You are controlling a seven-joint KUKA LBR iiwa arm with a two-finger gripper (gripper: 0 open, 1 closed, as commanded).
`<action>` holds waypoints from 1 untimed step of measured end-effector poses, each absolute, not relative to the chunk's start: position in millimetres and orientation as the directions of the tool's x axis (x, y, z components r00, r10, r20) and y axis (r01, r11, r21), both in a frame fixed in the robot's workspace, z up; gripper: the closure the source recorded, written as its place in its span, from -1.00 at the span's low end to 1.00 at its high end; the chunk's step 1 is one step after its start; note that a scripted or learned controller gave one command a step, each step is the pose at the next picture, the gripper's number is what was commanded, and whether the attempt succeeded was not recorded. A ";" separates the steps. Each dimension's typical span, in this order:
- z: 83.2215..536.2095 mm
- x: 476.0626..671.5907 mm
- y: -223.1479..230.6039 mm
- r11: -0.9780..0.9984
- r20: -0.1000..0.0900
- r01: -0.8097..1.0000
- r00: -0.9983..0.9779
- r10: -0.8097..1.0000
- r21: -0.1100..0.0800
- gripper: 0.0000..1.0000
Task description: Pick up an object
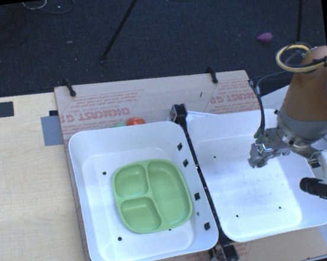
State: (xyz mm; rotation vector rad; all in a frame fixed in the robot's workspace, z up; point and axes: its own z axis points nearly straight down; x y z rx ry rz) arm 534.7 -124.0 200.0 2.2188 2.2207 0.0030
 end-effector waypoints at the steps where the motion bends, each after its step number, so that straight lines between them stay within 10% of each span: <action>1: 221.5 535.1 -125.1 0.001 0.000 1.000 -0.001 1.000 0.000 1.00</action>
